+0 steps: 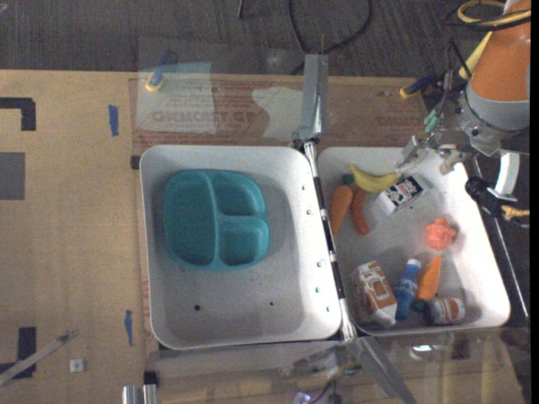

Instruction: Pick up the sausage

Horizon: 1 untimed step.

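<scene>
Two white bins sit side by side on the bench, and the sausage [360, 212] lies in the right-hand one [488, 310], a short reddish-brown link just right of a carrot [339, 208] and touching or nearly touching it. From the sausage, a banana [373, 178] curves just above, a small milk carton [399, 194] sits up and to the right, and an orange toy [439, 234] lies further right. Well below it are a juice box [374, 291], a blue tube [408, 286], a second, smaller carrot [429, 278] and a can [445, 310].

The gripper [428, 147] hangs up and to the right of the sausage, over the bin's top edge near the milk carton; I cannot tell how the jaws stand, and nothing is visibly caught in them.

My worry is the crowding. The carrot is so tight alongside the sausage that a descent slightly off to the left could, I think, pinch the carrot instead, or clamp both and drop them. The banana's tip could also get nudged. A round link may roll out of a shallow grasp.

The left bin [227, 318] holds a teal divided plate [216, 217]. The bench [67, 225] is pale wood with blue tape marks, and beyond it lies dark carpet [126, 7] with a looped black cable [330, 11].
</scene>
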Motion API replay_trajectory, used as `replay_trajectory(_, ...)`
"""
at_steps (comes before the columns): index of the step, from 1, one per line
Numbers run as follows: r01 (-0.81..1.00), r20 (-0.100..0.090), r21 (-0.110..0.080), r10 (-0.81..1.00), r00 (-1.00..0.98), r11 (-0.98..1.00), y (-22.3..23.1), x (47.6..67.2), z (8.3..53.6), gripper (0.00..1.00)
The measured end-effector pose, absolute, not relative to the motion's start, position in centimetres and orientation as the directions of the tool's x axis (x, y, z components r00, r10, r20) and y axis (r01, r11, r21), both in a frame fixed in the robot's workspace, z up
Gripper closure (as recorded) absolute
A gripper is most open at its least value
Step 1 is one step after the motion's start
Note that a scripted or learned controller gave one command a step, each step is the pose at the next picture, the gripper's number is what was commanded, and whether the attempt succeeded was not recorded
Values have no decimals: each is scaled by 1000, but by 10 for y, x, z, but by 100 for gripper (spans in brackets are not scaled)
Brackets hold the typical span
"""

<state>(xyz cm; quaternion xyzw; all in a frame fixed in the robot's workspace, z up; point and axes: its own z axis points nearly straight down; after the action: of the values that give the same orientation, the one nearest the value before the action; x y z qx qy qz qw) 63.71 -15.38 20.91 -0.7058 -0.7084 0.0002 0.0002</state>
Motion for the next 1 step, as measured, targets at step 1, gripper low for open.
replay_trajectory(1, 1000, 0, -1, 1000, -4, 4, -154, 637, 209, 0)
